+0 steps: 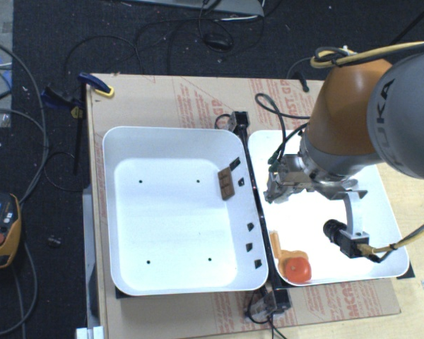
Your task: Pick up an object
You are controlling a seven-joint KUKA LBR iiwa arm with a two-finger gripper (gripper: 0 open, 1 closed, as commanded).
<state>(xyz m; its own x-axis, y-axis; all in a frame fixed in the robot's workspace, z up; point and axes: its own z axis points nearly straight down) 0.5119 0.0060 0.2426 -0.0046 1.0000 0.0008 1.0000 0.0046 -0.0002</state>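
Observation:
A small brown block lies in the left bin, close to its right wall. At the near left corner of the right bin a red round object rests against an orange stick-shaped piece. My gripper hangs over the left part of the right bin, just right of the divider between the bins. It is above and apart from the red object, and nothing shows in its grasp. The orange and grey wrist hides the middle of that bin.
Small black clips sit along the left bin's right wall. A black fitting with a yellow cable hangs from the arm over the right bin. A blue and yellow clamp grips the bench's far left corner. Cables lie on the floor beyond.

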